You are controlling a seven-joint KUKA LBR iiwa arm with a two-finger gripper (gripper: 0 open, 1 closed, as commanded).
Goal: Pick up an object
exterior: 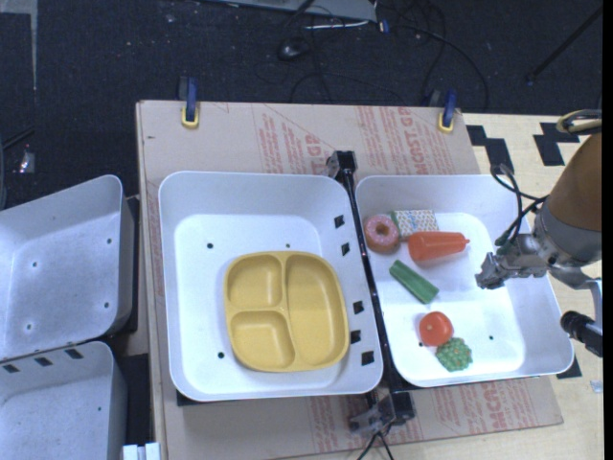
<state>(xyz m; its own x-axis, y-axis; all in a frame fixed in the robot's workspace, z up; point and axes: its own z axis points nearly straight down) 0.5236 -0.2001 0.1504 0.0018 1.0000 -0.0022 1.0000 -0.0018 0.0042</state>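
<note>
1. While my gripper (490, 274) hangs over the right bin (536, 353), I can't tell its state.
2. Carrot (438, 246), donut (382, 232), tomato (435, 328) lie left of it, untouched.

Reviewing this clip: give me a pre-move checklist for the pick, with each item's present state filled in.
1. Pickable things in the right bin: ok. A carrot, donut, green stick, tomato, broccoli and a patterned block lie there.
2. Gripper over that bin: ok, at its right side.
3. Something held already: cannot tell; nothing visible at the tip.
4. Jaws open: cannot tell, too small and blurred.
5. Target standing apart: ok for the green stick; not ok for tomato and broccoli, which lie close together.
6. Yellow tray out of the way: ok, it sits in the left bin.
</note>
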